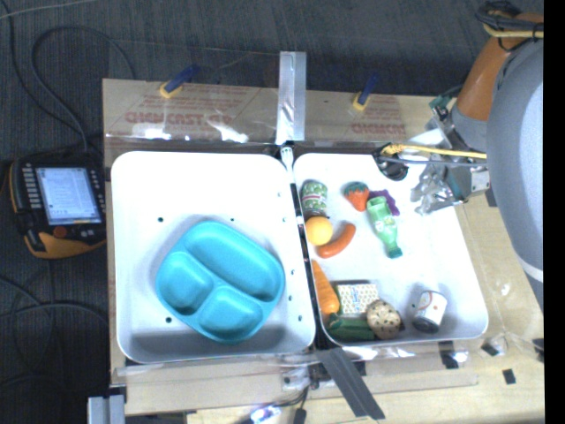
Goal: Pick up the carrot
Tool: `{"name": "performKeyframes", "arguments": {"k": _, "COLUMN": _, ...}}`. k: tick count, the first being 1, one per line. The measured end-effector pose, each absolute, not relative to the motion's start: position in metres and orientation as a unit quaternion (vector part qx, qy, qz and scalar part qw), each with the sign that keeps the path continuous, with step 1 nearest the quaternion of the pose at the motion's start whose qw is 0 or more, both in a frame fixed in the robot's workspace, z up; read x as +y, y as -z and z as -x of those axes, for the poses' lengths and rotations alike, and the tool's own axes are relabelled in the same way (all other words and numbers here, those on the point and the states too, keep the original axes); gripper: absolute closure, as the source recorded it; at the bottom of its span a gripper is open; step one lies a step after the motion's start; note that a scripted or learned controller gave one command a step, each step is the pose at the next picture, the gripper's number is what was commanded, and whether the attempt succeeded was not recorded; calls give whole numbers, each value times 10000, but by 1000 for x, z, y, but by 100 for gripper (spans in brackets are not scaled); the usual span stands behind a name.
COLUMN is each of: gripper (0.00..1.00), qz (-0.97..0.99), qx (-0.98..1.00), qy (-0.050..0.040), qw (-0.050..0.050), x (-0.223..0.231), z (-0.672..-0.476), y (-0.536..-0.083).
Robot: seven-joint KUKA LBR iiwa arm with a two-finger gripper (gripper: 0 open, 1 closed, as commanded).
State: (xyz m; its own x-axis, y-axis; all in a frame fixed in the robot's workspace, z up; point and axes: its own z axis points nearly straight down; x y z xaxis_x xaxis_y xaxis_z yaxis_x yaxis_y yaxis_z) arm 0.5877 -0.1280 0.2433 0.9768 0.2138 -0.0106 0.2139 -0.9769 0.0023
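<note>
- Nearest the camera, the arm (525,175) comes in from the right, and its pincer (439,193) hovers over the upper right rim of the right bin (459,263); I cannot tell how wide it stands, and nothing shows in its grip.
- Carrot (324,291): it lies in the right bin against the dividing wall, just below the yellow fruit (318,230), its narrow end pointing up and its thick end beside the small box (357,298).
- Handling, as a judgement: it looks like a light, stiff toy with a smooth skin that may slip. Grasping across the thicker lower half seems safest, though the wall on 1 side leaves little room.
- Also in the right bin: a can (313,198), an orange sausage-shaped piece (336,240), a green bottle (384,224), a red fruit (356,194) and a dark green vegetable (351,329).
- Left of the carrot, the left bin (141,193) holds 1 blue divided plate (220,278).
</note>
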Motion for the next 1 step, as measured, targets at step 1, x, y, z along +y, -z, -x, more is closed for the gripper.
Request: {"name": "performKeyframes", "arguments": {"k": 1, "gripper": 100, "qz": -9899, "qx": 1416, "qy": -38, "qw": 1, "x": -136, "z": -566, "y": -91}}
